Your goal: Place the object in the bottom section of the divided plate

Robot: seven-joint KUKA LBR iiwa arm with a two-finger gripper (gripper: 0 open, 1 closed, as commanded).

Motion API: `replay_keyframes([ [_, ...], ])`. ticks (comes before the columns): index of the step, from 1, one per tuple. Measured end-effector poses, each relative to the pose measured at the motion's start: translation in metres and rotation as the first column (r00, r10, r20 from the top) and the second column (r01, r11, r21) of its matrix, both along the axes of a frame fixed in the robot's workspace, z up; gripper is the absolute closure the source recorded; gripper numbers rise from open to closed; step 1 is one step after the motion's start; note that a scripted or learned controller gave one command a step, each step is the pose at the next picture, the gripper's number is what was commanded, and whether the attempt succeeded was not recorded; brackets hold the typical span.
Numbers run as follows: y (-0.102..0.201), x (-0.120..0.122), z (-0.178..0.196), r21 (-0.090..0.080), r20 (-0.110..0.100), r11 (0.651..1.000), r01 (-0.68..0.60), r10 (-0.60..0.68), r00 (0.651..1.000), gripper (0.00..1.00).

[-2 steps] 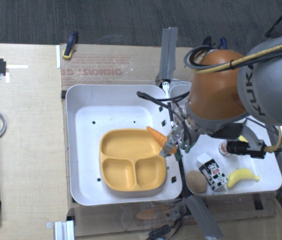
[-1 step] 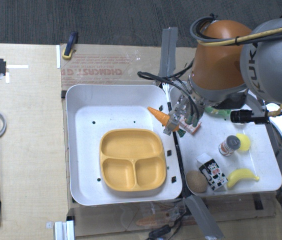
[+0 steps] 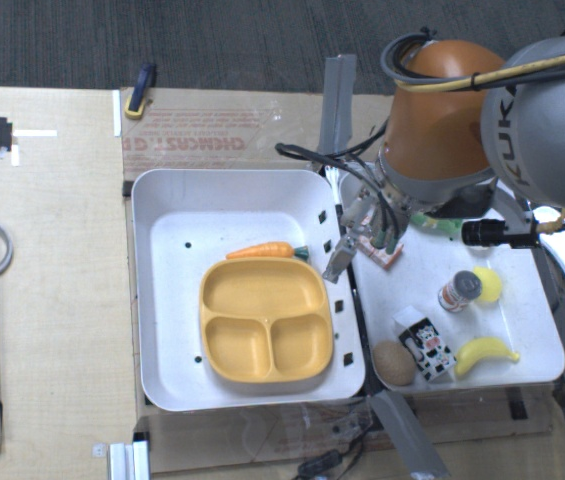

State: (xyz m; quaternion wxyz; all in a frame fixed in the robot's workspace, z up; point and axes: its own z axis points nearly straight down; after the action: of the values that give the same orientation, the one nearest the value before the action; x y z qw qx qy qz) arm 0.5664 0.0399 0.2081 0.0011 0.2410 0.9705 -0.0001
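Just left of the pincer (image 3: 362,238), whose state I cannot tell, the carrot (image 3: 259,251) lies behind the divided plate (image 3: 264,320).

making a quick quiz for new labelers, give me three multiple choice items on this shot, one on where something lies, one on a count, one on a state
1. Where does the carrot lie?
A. in the right bin
B. in the left bin, just beyond the plate's far rim
C. in a small section of the plate

2. How many sections has the yellow divided plate?
A. two
B. three
C. four

3. What do the plate's sections hold?
A. nothing
B. a banana
C. a carrot

Answers: 1 B, the carrot lies on the bin floor along the plate's far edge. 2 B, one wide section and two small ones. 3 A, all three show bare yellow; the banana lies in the right bin.
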Motion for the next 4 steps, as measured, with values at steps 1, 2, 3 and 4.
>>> replay_keyframes([
  [1,-0.057,-0.023,0.100,-0.001,0.001,1.000,-0.031,0.031,1.000,0.00],
  [2,-0.121,-0.011,0.149,-0.001,0.002,0.999,-0.042,0.042,0.999,0.00],
  [3,-0.121,-0.057,0.097,0.000,-0.001,0.995,-0.098,0.098,0.995,0.00],
  [4,-0.121,-0.056,0.106,-0.001,0.003,0.995,-0.097,0.097,0.995,1.00],
])
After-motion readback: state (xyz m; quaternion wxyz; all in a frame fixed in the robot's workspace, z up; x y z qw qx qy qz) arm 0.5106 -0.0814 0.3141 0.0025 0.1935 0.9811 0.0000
